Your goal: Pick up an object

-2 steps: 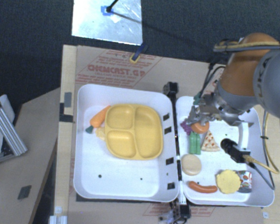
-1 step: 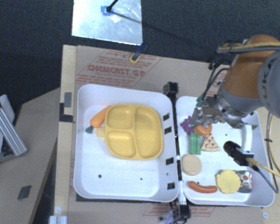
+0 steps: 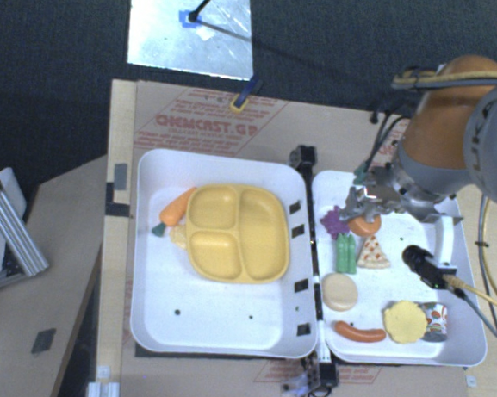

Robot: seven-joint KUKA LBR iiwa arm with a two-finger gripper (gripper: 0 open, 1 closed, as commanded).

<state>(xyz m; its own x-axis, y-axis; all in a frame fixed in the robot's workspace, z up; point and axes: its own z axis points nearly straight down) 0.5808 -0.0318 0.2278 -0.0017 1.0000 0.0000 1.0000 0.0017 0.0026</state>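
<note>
Sausage (image 3: 359,333) lies at right bin's (image 3: 470,338) front edge, beside yellow disc (image 3: 404,322). Orange round piece (image 3: 366,224) sits farther back, under my gripper (image 3: 362,203); jaw state: cannot tell. Left bin (image 3: 147,314): yellow divided plate (image 3: 231,232), carrot (image 3: 175,207).

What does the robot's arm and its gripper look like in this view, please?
The arm is grey and rounded, with a broad orange band above the wrist. Its gripper is a small metallic, silver-grey assembly. Thin dark cables run along the wrist.
</note>
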